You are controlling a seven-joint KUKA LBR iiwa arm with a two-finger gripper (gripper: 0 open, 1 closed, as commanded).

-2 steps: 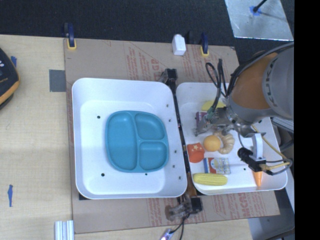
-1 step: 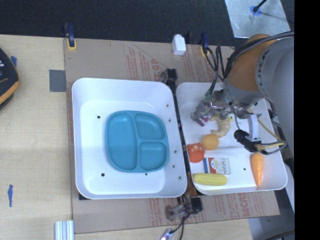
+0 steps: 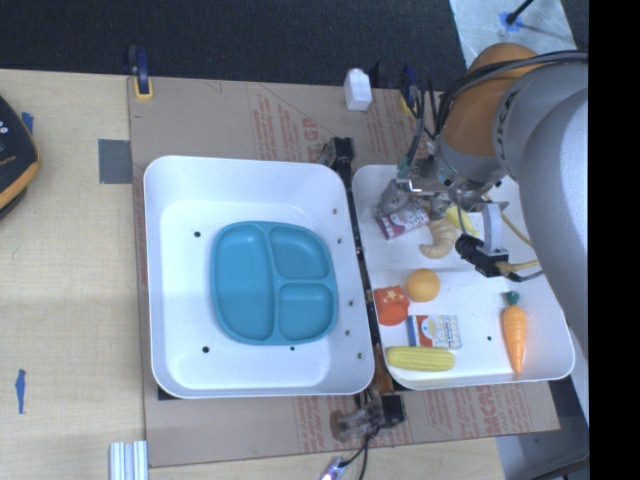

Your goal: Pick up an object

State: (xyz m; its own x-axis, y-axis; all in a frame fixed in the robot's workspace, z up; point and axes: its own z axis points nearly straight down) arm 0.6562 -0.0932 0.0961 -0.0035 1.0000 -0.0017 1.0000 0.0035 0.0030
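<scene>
Objects for picking lie in the right bin (image 3: 560, 368): a small packet (image 3: 402, 220) at its far end with the gripper (image 3: 420, 196) low over it, apparently touching, though whether its grip is wide or narrow I cannot tell. Nearer lie an orange ball (image 3: 424, 285), a red piece (image 3: 391, 306), a carton (image 3: 436, 330), a corn cob (image 3: 420, 359) and a carrot (image 3: 514, 336). A blue divided plate (image 3: 274, 281) sits in the left bin (image 3: 170, 268).
</scene>
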